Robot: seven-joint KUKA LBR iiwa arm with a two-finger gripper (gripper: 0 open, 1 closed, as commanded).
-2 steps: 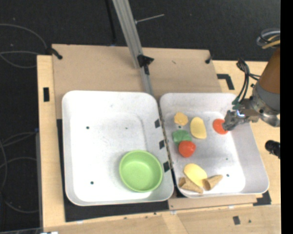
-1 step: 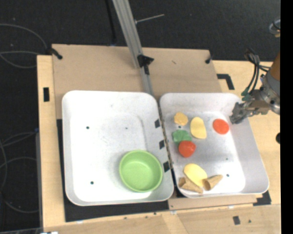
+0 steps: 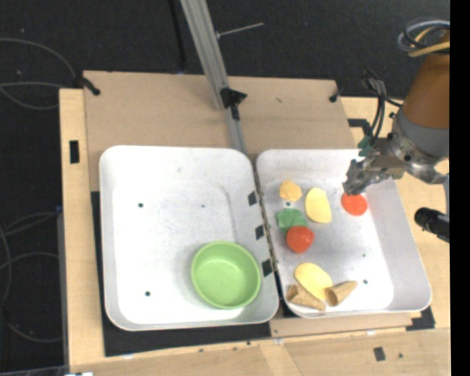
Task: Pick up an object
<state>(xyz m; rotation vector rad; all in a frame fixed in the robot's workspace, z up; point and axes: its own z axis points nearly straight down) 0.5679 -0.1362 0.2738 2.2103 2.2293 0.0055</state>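
The right bin point(image 3: 392, 280) holds several small items. An orange-red round piece point(image 3: 355, 204) lies near its upper right part. My gripper point(image 3: 356, 182) hangs just above and behind that piece, reaching in from the right. A yellow oval piece point(image 3: 318, 205) and a smaller yellow piece point(image 3: 291, 190) lie to the left of it. Below them sit a green piece point(image 3: 289, 218) and a red round piece point(image 3: 300, 239). Near the front wall lie a yellow piece point(image 3: 312, 278) and two tan cone-shaped pieces point(image 3: 341, 291).
A green bowl point(image 3: 225, 274) stands in the left bin point(image 3: 133, 210) near its front right corner. A slanted metal pole point(image 3: 211, 61) rises behind the bins. Black clips point(image 3: 262, 233) sit along the seam between both bins.
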